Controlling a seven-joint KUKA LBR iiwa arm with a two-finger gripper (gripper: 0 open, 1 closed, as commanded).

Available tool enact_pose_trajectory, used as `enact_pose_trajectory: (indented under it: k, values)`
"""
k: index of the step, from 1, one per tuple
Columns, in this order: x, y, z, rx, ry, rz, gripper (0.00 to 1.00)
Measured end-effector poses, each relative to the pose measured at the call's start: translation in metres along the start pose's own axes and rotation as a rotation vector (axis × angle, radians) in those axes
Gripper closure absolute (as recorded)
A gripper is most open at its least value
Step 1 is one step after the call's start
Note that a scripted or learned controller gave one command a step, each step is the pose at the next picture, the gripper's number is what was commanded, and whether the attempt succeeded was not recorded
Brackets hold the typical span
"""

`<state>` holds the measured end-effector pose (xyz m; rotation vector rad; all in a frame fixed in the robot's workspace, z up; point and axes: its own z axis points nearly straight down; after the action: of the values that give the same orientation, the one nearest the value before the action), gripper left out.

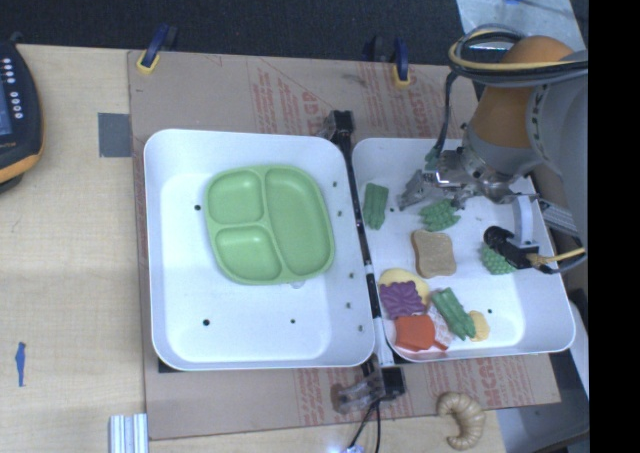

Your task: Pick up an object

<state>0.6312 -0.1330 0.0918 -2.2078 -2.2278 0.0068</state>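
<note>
End effector [425, 186] low over upper part of right bin [540, 336], fingers spread open, nothing between them. Leafy green toy [438, 214] just below it, nearly touching. Green pickle-like piece [375, 206] to its left by the bin divider. Bread slice [434, 253] further below. Purple grapes [400, 298], red piece [415, 333], green veg [455, 313] well below at bin's near edge. Green divided plate [270, 223] in left bin [170, 341], well left. Croissant [463, 417] on counter [70, 271], far below.
</note>
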Motion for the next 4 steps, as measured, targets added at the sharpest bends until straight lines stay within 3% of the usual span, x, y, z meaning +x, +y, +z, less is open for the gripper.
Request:
enact_pose_trajectory:
  k: [1,2,3,4]
  values:
    - [-0.059,0.004,-0.053,-0.009,-0.004,0.009,0.00]
    - [0.008,-0.021,0.003,0.004,0.003,-0.001,0.00]
    - [-0.022,0.027,-0.001,-0.009,-0.002,0.003,0.00]
    - [0.005,-0.016,0.000,0.002,0.000,0.006,0.00]
